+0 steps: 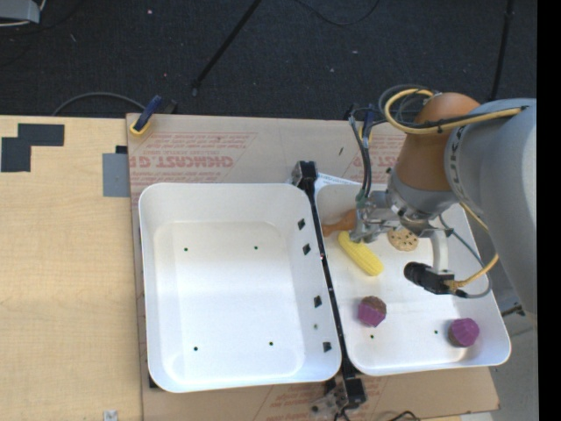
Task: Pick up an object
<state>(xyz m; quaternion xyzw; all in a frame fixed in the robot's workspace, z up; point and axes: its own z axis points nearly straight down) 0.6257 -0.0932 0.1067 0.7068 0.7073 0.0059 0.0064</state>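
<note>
**Gripper low over right bin's far end, finger state unreadable**

Left bin: white walls, bare floor with a few small dark dots. Black clips run down the divider where it meets the right bin.

Right bin, left to right:
- something orange-brown at the far-left part, half hidden by the gripper hardware, can't identify.
- corn cob, yellow, lying slantwise, top end right under the gripper.
- purple-brown lump nearer the front, well apart from the corn.
- gripper: metal, down at the far end, just above the corn. Fingers lost in clutter and cables; can't tell if spread or closed, nothing visibly pinched.
- tan dotted disc, cookie-like, just right of the gripper, partly covered by the wrist.
- purple ball near the front-right corner.

Arm body hides the bin's far-right wall; arm is cut off at the frame's right.
</note>
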